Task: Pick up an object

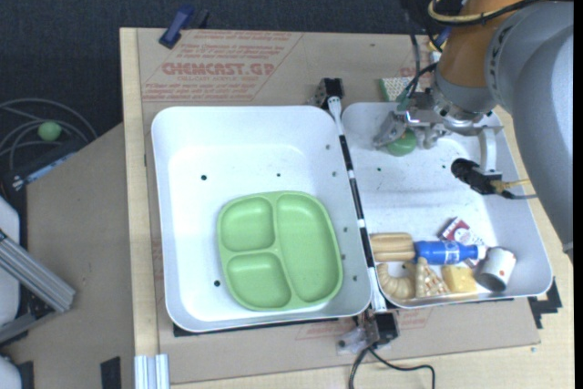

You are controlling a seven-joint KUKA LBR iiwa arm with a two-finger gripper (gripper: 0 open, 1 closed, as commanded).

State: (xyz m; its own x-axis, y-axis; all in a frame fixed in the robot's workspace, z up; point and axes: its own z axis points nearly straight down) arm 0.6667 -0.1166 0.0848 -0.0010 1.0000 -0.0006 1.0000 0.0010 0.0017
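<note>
**Tool set low over a green object at the far end of the right bin**

On the tabletop (228,59), the left bin (182,132) is occupied by a green divided plate (278,249), which lies flat toward the near side. No part of the robot is seen near it.

In the right bin (410,196), a small green object (397,145) is seen at the far end, close to the bin's far wall. The tool (408,130) is placed right over it, partly covering it. Whether the tool is spread, pressed together or pinching the object cannot be told from this slant. At the near end, well apart from the tool, a bread roll (392,245), a blue tube (446,251) and a white cup (497,267) are crowded together with other small items.

The risk is judged to lie in the grip. If the object is caught only at its edge, it may be squeezed out sideways or dropped as the arm (474,41) is raised. With the wall so near, the object may also be pushed against it rather than enclosed.
</note>
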